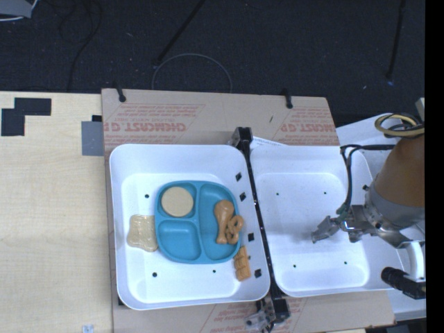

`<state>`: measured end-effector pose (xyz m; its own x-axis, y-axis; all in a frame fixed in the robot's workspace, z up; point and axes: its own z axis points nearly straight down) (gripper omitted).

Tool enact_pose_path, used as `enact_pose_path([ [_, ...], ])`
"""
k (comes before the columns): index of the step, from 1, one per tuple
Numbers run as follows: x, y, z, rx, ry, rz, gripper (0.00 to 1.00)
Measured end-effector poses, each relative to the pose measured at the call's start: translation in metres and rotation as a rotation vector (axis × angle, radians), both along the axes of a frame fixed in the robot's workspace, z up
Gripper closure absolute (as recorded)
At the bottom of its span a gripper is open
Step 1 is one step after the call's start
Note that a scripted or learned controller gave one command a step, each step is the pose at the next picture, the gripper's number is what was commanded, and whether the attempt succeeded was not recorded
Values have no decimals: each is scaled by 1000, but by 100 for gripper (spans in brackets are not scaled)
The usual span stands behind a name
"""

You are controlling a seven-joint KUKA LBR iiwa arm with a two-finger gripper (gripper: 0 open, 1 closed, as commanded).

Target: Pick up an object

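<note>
The left bin holds a blue divided plate. A round tan cookie lies in the plate's upper left compartment, and a brown pretzel-like piece fills its right compartment. A pale beige slice rests on the bin floor against the plate's left edge. A small brown chunk lies by the plate's lower right corner. My gripper is low over the right bin, near its right side, far from all these objects. Nothing shows in its grasp.
A black divider clamp runs between the two bins. Cardboard lies under the bins. Black cables hang near the arm at the right bin's far right edge. The wooden bench stretches to the left.
</note>
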<state>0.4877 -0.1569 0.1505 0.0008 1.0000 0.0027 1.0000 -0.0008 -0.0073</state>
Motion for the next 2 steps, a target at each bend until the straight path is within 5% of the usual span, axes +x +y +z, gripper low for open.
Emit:
enact_pose_path([
  [1, -3, 8, -62, 1, 1, 0, 0],
  [2, -3, 6, -49, 0, -2, -7, 100],
])
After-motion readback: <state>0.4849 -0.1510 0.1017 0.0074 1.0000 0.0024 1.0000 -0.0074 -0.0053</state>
